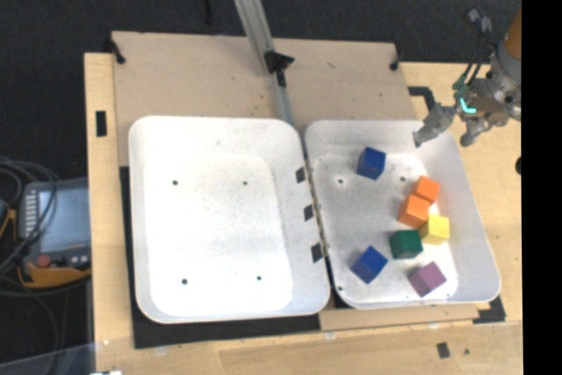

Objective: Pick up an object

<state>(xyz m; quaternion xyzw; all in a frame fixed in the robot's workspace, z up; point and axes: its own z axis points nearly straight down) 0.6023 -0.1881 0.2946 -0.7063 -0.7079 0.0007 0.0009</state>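
blocks lie in right white bin.

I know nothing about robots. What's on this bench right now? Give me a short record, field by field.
left bin: white, shallow
right bin: white, holds all the cubes
blue cubes: two, one near the far side, one near the front
orange cubes: two, touching
yellow cube: beside the green cube
purple cube: front right corner
gripper: above the right bin's far right corner, jaws apart, holding nothing
task: no cube picked up yet
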